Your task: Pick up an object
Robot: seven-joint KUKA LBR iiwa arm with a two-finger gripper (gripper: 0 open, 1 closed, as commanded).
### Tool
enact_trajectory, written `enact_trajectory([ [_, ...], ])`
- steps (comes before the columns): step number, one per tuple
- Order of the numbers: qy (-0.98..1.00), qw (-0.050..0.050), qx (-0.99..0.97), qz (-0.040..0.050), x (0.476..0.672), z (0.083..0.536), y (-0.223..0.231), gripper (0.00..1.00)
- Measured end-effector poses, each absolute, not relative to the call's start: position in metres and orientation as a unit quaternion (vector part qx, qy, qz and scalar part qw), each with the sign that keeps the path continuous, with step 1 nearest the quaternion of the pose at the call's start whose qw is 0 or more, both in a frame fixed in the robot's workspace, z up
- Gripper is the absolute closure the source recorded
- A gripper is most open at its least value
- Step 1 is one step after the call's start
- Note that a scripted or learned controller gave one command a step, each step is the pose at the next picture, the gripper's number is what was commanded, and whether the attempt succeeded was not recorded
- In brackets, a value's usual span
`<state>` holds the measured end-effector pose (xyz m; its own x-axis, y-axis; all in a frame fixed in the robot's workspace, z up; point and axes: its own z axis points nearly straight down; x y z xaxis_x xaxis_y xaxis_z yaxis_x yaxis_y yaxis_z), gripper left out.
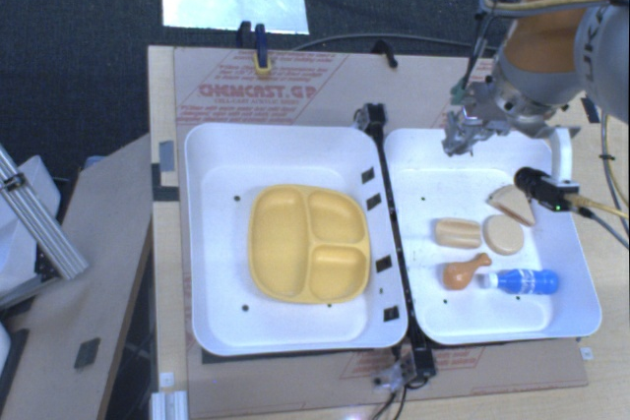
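Well, gripper (459, 141) hovers at the right bin's (581, 310) far edge; grasp state unreadable; nothing picked yet.

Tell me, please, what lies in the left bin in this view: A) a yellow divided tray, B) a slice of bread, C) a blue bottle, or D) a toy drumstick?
A: the yellow divided tray lies in the left bin, while the blue bottle and the food-shaped toys lie in the right bin.

Red print on the cardboard sheet (258, 89) under the bins seems to read "CHEMCAST GP".
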<state>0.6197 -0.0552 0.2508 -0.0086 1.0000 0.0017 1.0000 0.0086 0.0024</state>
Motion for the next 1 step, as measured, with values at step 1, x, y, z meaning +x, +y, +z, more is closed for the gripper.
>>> enact_trajectory([
  [1,0.710,0.000,0.704,0.0012,0.6168,0.2529,-0.0083,1.00],
])
